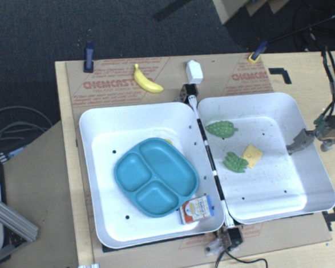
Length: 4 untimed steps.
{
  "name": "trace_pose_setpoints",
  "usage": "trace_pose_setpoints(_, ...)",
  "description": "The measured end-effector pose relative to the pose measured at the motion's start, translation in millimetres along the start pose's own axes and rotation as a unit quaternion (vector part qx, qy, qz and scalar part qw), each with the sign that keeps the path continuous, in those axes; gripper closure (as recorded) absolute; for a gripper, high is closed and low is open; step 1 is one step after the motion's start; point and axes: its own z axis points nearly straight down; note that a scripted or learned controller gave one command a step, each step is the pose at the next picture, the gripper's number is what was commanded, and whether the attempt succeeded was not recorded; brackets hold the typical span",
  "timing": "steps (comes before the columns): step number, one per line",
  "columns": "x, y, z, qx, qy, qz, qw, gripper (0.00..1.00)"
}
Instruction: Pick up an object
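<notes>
We count two white bins side by side on the table (72, 166), and six loose things in all. The left bin (93, 130) holds one blue divided tray (154, 176) with three compartments, lying near the bin's middle. A bit of yellow shows at the tray's top edge, too hidden for us to name. One small carton (196, 209), red and blue, lies just beside the tray's lower right corner, close to the bin's front wall. Behind the left bin, on the bare table, we see one banana (146, 80), well apart from everything else.

The right bin (309, 195) holds three things: two green pieces and one yellow block. One green piece (221, 128) lies near the bin's back left; the other (236, 162) lies toward the middle, and the yellow block (252, 154) is just beside it on the right, perhaps touching. The right half and front of this bin's floor lie open.

The tool (298, 142) comes in over the right bin's right wall, low, well apart from the three things. We cannot tell how wide it stands.
</notes>
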Motion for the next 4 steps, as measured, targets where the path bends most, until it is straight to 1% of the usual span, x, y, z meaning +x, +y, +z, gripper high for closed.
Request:
trace_pose_setpoints(1,75.7,1.6,102.3,0.001,0.001,-0.001,1.0,0.0)
trace_pose_setpoints(2,84.9,70.2,137.0,-0.003,0.0,-0.001,1.0,0.0)
trace_pose_setpoints(3,85.2,72.1,125.3,-0.006,0.0,-0.001,1.0,1.0)
trace_pose_setpoints(4,85.2,71.9,125.6,-0.006,0.0,-0.001,1.0,0.0)
